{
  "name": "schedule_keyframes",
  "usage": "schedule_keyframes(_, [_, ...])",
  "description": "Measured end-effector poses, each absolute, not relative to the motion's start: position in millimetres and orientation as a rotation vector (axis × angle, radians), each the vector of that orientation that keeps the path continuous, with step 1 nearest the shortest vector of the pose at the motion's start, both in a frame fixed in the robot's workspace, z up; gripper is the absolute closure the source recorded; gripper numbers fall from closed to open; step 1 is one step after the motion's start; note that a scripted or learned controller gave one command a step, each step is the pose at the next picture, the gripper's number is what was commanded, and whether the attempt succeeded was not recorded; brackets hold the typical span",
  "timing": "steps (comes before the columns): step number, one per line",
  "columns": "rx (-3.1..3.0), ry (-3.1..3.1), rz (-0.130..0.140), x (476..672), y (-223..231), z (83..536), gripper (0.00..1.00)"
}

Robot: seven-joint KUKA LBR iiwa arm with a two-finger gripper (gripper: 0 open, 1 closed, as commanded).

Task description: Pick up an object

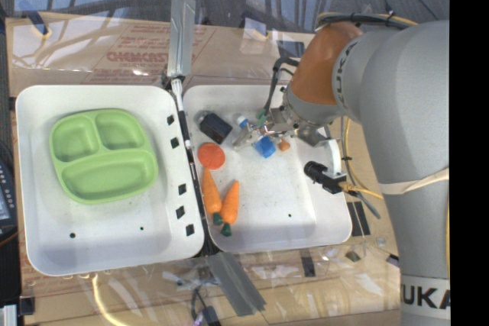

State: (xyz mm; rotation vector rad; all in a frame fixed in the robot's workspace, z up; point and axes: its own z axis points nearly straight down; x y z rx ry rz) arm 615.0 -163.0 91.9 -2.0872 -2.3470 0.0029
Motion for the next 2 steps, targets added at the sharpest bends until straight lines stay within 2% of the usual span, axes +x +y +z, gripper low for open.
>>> schedule_keyframes(1, [-2.081,-2.350,0.005,615.0,-163,101,1.00])
schedule_keyframes(2, [-2.297,-2.143,0.001,619.5,-111,211,1.00])
